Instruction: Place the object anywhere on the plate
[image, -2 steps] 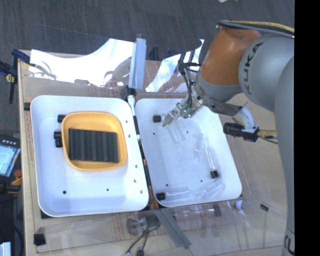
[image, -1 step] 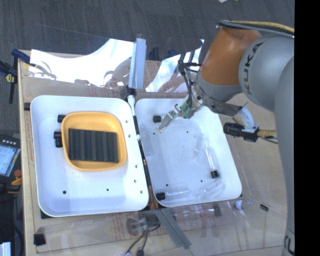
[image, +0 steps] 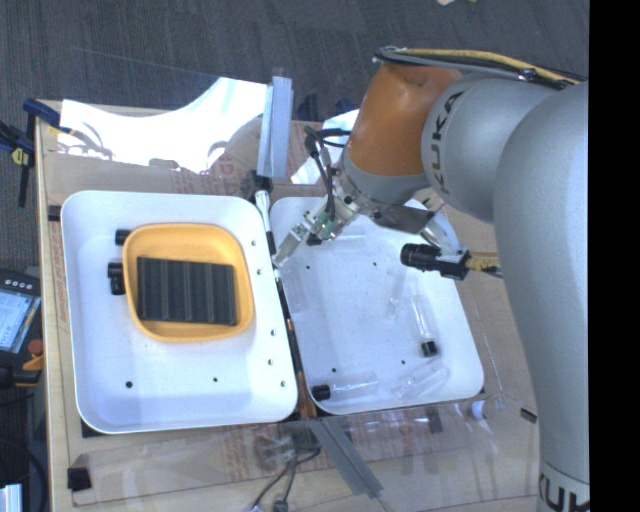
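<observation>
In the left bin: I am seeing a yellow plate (image: 160, 243) lying flat in the white left bin (image: 180, 395), toward its far side.
Task thing: I am looking at a dark ridged block (image: 190, 290) lying on the plate. It is covering most of the plate's middle, and the yellow rim is showing all around it.
Arm: I am watching the grey arm (image: 520, 200) reaching in from the right. Its orange band (image: 395, 115) is hanging over the far edge of the right bin (image: 460, 385).
Claw: I am seeing the gripper (image: 300, 238) pointing down and to the left, over the far left corner of the right bin, just beside the wall between the two bins. It is well apart from the block and the plate. I cannot tell if the claw is spread or pressed together, and I am not seeing anything in it.
Right bin: I am spotting some clear plastic pieces (image: 420, 320) lying on the right and near sides, and a small black bit (image: 428, 348) close to them.
Bench: I am seeing both bins sitting side by side on the brown bench (image: 200, 450).
</observation>
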